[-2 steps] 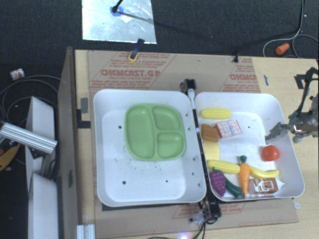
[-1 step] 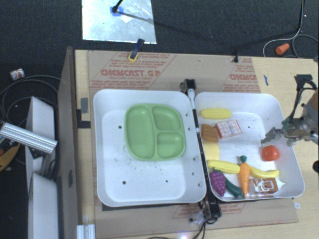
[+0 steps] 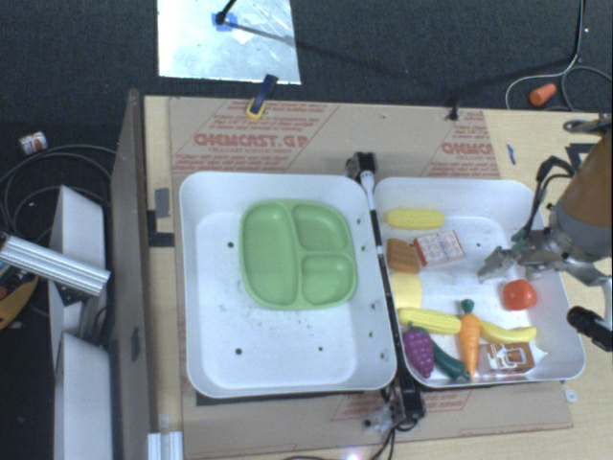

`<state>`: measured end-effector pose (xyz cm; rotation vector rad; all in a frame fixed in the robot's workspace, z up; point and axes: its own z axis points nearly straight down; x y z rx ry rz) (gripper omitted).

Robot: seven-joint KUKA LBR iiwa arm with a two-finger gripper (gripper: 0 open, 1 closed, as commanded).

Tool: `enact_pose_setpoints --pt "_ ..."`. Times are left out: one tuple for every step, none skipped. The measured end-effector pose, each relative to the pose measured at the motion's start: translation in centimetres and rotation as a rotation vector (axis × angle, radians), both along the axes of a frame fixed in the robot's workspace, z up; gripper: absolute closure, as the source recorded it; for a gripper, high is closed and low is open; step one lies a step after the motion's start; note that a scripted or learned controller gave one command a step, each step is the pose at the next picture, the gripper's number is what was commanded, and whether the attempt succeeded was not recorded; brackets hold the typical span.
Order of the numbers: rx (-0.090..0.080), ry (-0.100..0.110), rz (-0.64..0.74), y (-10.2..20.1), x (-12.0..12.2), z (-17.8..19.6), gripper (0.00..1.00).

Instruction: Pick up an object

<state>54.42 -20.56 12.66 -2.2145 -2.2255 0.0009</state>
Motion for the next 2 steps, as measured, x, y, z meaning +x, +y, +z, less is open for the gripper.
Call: enact_pose_setpoints --pt "0.000 0.000 -0.003 0.0 -0.4 -3.4 0.00" --pt "-0.005 -0.013 -0.002 -0.2 -1.5 8.1 0.00"
